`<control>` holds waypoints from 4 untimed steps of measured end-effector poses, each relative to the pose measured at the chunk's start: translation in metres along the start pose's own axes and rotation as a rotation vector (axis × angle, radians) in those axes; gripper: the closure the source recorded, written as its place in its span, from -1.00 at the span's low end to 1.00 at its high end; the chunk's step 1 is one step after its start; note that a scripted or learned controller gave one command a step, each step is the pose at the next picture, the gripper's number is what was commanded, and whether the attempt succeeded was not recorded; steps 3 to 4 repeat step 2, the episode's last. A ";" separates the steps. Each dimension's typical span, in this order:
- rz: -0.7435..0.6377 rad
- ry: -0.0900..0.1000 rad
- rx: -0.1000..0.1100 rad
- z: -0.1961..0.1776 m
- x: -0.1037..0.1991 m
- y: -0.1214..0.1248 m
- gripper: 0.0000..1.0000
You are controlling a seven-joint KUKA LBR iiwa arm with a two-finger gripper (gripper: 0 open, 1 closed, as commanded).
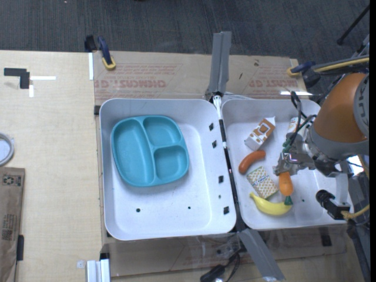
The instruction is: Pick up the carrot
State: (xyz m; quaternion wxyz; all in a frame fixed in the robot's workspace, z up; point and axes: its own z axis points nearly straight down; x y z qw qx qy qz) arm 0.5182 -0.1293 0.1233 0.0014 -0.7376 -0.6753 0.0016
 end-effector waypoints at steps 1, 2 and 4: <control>0.015 -0.002 -0.002 -0.136 0.005 0.031 1.00; -0.016 -0.001 0.001 -0.040 -0.024 0.052 1.00; -0.016 -0.001 0.001 -0.040 -0.024 0.052 1.00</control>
